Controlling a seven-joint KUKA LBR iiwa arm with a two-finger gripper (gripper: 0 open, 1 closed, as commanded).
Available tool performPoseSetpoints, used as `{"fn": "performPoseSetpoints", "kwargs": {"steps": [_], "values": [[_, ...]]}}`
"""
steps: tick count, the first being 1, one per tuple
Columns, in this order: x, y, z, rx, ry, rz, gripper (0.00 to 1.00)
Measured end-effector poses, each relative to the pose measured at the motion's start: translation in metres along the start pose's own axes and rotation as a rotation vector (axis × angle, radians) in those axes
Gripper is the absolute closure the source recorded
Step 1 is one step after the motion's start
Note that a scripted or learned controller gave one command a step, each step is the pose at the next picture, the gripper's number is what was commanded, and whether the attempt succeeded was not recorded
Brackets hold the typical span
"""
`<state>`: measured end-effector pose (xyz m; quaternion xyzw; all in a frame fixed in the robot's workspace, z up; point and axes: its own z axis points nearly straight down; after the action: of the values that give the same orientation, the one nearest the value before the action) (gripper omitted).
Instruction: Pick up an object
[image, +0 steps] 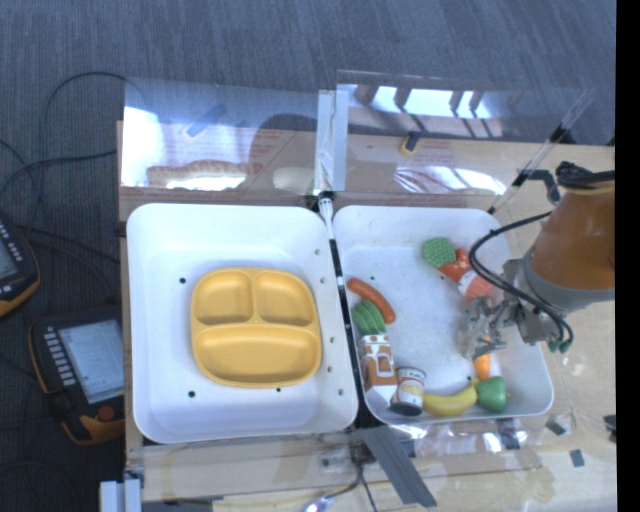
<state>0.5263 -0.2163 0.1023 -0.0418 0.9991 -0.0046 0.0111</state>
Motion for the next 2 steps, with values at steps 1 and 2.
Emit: {"fn": "performPoseSetpoints", "kwargs": {"steps": [1, 2], "values": [[0.0, 0.0, 0.0, 0.0, 0.0, 0.0, 0.0], [0.009, 0.009, 0.01, -0.003, 0.003, 0.058, 0.0]]}}
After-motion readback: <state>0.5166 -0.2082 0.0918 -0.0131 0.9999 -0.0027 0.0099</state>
